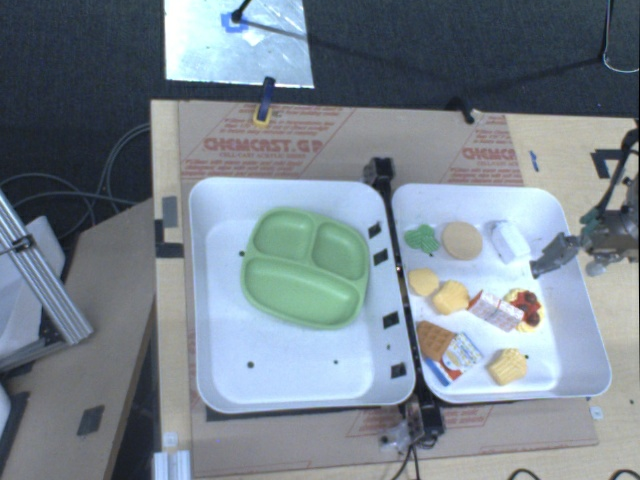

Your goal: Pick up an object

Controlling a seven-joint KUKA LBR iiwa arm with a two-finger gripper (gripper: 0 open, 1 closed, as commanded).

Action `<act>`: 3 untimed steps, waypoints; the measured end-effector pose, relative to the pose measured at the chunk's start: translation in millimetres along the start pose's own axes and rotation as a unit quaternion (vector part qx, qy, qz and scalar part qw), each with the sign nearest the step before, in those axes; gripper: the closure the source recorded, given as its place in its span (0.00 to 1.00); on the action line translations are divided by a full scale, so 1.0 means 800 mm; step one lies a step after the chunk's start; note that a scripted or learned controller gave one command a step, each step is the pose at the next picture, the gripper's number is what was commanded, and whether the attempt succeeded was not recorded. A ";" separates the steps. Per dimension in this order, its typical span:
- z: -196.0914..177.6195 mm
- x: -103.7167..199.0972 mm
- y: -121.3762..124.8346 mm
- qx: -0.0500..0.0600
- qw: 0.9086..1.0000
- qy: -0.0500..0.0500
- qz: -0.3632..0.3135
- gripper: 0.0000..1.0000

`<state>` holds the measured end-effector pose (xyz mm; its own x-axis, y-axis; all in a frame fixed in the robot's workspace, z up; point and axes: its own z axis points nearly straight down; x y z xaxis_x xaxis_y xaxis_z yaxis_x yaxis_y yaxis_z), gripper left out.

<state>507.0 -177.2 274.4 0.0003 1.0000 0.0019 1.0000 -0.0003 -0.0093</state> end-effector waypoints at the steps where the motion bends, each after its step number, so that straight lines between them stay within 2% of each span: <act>1: -0.007 0.001 0.003 -0.005 1.000 -0.001 -0.002 0.00; 3: 0.146 -0.007 0.006 -0.003 1.000 0.000 -0.001 0.00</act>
<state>510.7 -182.9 157.8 -0.0007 1.0000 0.0011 1.0000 0.0007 -0.0033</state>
